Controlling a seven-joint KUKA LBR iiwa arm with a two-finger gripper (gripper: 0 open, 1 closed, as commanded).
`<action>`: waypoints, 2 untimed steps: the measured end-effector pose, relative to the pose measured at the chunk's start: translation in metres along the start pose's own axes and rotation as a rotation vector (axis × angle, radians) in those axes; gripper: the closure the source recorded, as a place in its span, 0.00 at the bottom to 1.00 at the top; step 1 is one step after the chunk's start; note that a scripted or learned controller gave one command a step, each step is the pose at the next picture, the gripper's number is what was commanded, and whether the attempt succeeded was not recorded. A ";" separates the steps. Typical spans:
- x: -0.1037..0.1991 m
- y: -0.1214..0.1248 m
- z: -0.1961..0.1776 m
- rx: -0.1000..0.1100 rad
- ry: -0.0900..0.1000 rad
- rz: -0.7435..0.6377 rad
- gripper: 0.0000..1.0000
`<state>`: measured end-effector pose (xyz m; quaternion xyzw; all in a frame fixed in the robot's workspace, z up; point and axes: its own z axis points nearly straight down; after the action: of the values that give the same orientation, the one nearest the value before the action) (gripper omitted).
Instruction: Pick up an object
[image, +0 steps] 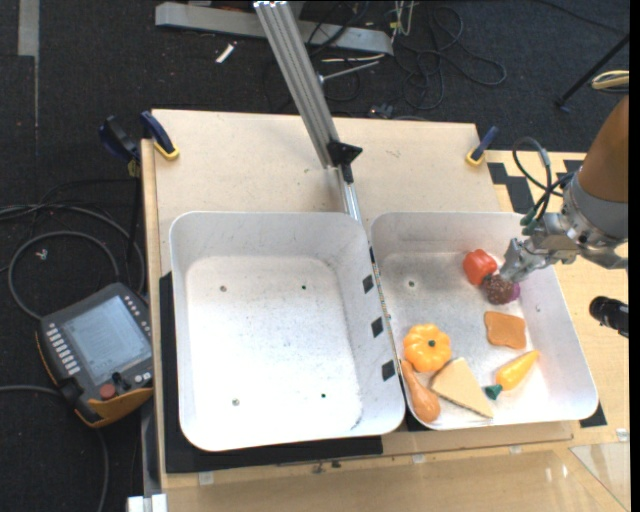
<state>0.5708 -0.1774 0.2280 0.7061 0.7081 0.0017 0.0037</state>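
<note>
Six objects: right bin (560, 300), by its right wall
gripper (517, 268): over purple item (502, 290), finger state unclear
left bin (200, 250): beside

The gripper (512, 268) hangs low in the right bin (575, 330) (far side), just above a purple object (502, 290) beside a red one (479, 266).

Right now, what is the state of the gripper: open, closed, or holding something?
Gripper: cannot be told; it sits low in the right bin, over the purple object beside the red tomato.
</note>
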 end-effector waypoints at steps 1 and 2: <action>0.000 0.002 -0.053 0.001 0.000 -0.001 1.00; 0.049 0.012 -0.056 0.005 0.003 -0.004 1.00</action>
<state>0.5825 -0.1281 0.2843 0.7045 0.7097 0.0010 0.0010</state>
